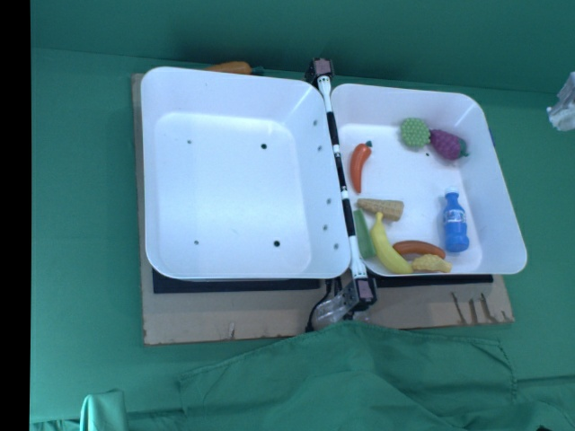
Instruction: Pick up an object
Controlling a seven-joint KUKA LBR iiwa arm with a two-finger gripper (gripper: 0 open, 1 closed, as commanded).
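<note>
The right bin [499, 205] holds several toy foods. Among them are an orange chili [359, 165], a green bumpy ball [414, 132] touching a purple grape bunch [447, 144], and a blue bottle [455, 223] lying near the right wall. A tan wedge [381, 208], a green pod [362, 233], a yellow banana [387, 249], a red-brown sausage [419, 248] and a yellow lump [431, 264] crowd the front left corner. A pale grey bit of my gripper [564, 104] pokes in at the right edge, outside and to the right of the right bin, well away from every object.
The left bin [180, 97] lies beside the right one, joined by a black-and-white divider bar [338, 169]. An orange object [230, 66] lies behind the left bin's far rim. Both bins rest on cardboard [225, 321]. Rumpled green cloth [359, 380] covers the front.
</note>
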